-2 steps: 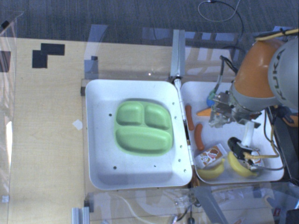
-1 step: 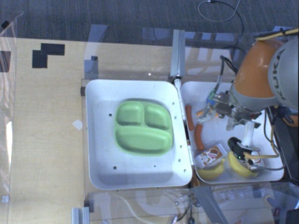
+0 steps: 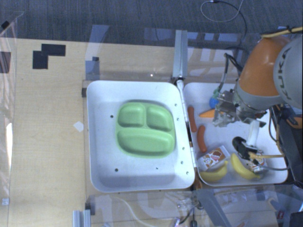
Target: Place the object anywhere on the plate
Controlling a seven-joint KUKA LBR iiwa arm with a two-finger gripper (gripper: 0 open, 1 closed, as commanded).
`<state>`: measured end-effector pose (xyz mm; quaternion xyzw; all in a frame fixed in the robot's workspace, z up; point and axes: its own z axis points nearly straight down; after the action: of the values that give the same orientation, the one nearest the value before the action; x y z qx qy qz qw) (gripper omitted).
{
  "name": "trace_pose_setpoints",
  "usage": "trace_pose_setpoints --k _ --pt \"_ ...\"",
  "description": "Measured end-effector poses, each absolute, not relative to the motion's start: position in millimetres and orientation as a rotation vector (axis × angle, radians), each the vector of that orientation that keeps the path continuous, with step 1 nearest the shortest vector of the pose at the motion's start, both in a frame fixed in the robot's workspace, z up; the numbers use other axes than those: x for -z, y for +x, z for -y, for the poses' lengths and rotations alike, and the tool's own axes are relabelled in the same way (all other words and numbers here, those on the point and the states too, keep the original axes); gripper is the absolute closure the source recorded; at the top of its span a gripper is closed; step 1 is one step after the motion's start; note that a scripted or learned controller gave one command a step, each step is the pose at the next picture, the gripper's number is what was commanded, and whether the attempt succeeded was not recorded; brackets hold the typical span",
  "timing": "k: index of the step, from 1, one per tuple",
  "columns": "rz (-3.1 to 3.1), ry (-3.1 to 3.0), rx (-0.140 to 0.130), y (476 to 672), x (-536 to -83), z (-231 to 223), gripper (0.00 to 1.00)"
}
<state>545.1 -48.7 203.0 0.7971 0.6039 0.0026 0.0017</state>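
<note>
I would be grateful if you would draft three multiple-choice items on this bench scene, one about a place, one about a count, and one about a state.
1. Where does the green plate lie?
A. in the left bin
B. in the right bin
C. on the bare bench

2. How many sausages lie in the right bin?
A. none
B. two
C. five

3. What do the plate's compartments hold?
A. a banana
B. a sausage
C. nothing

Key: 1 A, the plate sits in the middle of the left bin. 2 B, two reddish sausages lie along the right bin's left wall. 3 C, all three compartments show bare green, while both bananas lie at the right bin's near edge.
</note>
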Motion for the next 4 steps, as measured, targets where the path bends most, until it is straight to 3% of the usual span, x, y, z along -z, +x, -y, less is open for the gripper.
trace_pose_setpoints --k 1,2,3,4 --pt "-1.721 2.629 -0.002 487.0 -194 -21 1.00" --pt "-1.921 2.485 -0.004 600.9 -184 -52 1.00" --pt "-1.015 2.975 0.001 524.9 -150 -127 1.00" --pt "-1.419 2.803 -0.003 547.4 -189 -142 1.00"
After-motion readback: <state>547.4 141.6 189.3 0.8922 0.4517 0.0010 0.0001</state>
